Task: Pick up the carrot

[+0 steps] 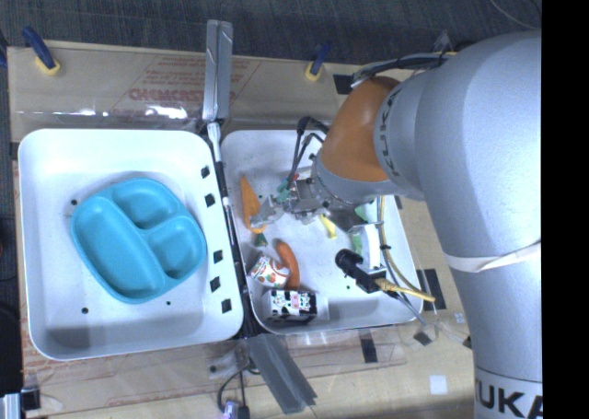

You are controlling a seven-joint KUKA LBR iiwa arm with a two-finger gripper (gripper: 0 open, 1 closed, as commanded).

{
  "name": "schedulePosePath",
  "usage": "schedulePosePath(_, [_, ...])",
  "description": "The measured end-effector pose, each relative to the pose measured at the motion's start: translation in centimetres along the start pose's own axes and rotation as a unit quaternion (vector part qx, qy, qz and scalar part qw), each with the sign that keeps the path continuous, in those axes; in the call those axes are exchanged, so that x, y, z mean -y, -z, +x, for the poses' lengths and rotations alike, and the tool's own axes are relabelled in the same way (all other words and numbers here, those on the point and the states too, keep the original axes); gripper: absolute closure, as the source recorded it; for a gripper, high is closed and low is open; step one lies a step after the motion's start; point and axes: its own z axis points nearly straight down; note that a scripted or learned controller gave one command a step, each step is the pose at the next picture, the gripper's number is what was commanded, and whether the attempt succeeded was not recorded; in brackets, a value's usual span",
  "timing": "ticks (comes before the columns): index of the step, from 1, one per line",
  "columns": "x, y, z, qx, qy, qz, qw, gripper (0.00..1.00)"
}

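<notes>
The carrot (248, 199) is a smooth, tapering orange spindle. It lies in the right bin (398, 308) close to that bin's left wall, its narrow end toward the top of the frame. The gripper (270, 213) is a tangle of grey metal and thin dark cables just right of the carrot. Its tip is at the carrot's lower end, but whether they touch is too fine to tell. Whether the gripper is spread or pinching cannot be told either, as its tip blurs into clutter.

The arm (479, 159) is matte grey and rounded with a glossy orange band. It fills the right of the frame, is cut off at the right and lower edges, and hides the right bin's upper right corner.

Below the carrot, in the same bin, is a shorter orange-red oblong (288, 263). A small red-and-white thing (266, 271) of unclear shape touches its left side. At the bin's lower edge lies a boxy black-and-white carton (293, 304). A yellow sliver (329, 225) and a green scrap (363, 214) peek from under the wrist, mostly covered.

The left bin (46, 159) is smooth white plastic with rounded corners. It holds one sky-blue plate (138, 238), which is glossy, divided into three hollows, and set askew.
</notes>
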Motion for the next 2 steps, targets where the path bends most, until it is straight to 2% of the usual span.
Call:
schedulePosePath(1, [-3.4, -0.1, -0.1, 0.002, 0.005, -0.001, 1.0, 0.0])
schedulePosePath(2, [1.7, -0.9, 0.4, 0.0, -0.081, 0.008, 0.9967, 0.0])
